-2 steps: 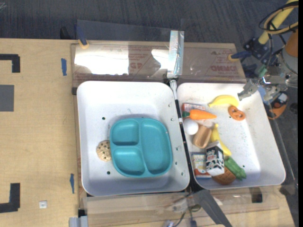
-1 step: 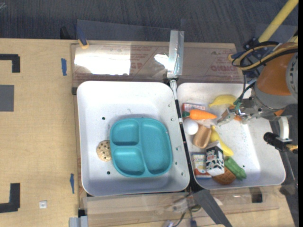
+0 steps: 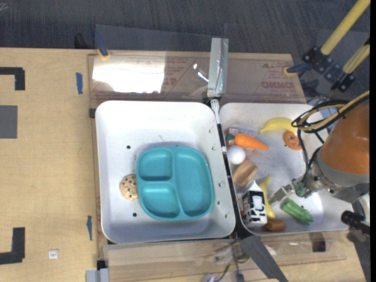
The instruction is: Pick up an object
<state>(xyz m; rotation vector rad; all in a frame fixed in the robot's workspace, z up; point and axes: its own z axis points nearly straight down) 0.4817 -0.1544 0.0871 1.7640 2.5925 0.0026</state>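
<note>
Claw [image 3: 292,188] hangs low in the right bin [image 3: 305,113], just above a green vegetable [image 3: 296,211] that lies at its 6 o'clock; whether it is released or clenched I cannot tell, and nothing shows held in it. That green piece looks like the nearest thing to take. To do it well, I judge the claw should drop straight over the piece's middle and close across its narrow width, keeping off the black-and-white carton [image 3: 255,207] at 9 o'clock. Farther out lie a bread roll [image 3: 244,171], a white egg [image 3: 236,155], a carrot [image 3: 251,141] and a banana [image 3: 276,124] toward 11 and 12 o'clock. The arm [image 3: 351,148] comes in from 3 o'clock, orange band high, wrist bent down over the bin's near right corner.
</note>
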